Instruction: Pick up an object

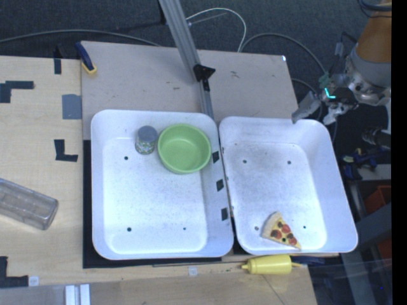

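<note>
My gripper [318, 112] hangs over the far right corner of the right bin [331, 170], with its fingers [304, 109] spread open and nothing between them. A toy pizza slice [280, 229] lies in that bin's near part, well away from the gripper. In the left bin [108, 189] a green bowl [184, 148] sits at the far right, and a small grey can [146, 140] stands just left of it.
A yellow squeeze bottle [270, 265] lies on the bench in front of the right bin. A clear plastic container [25, 205] rests at the far left. A slanted metal pole [183, 33] rises behind the bins. Cables trail at the back.
</note>
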